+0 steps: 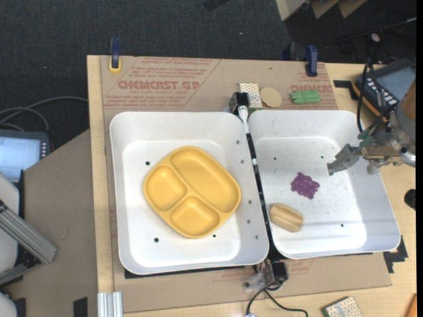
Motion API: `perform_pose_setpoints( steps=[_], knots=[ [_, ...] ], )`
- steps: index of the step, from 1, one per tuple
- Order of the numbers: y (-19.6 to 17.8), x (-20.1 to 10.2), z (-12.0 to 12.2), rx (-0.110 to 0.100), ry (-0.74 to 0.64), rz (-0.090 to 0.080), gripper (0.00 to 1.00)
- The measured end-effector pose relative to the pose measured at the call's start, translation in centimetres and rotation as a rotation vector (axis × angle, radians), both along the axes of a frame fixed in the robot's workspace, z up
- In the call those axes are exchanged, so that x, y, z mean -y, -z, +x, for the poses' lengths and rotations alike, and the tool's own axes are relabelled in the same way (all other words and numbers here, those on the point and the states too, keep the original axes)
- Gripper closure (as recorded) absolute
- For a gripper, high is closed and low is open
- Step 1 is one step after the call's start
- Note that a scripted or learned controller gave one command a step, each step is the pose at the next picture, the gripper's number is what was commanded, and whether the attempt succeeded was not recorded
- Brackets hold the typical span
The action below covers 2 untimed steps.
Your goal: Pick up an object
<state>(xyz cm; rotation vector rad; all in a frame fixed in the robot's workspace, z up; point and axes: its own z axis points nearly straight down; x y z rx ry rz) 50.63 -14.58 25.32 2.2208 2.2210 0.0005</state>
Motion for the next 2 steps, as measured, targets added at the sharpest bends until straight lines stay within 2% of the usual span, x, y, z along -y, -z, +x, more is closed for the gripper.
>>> perform_pose_setpoints(
  steps=[1,2],
  knots=[
    [13.4,-5.5,-3.1,-0.016,-0.003,0.007,0.00],
    [16.5,-4.7,-0.5,0.000,0.000,0.004,0.00]
  ],
)
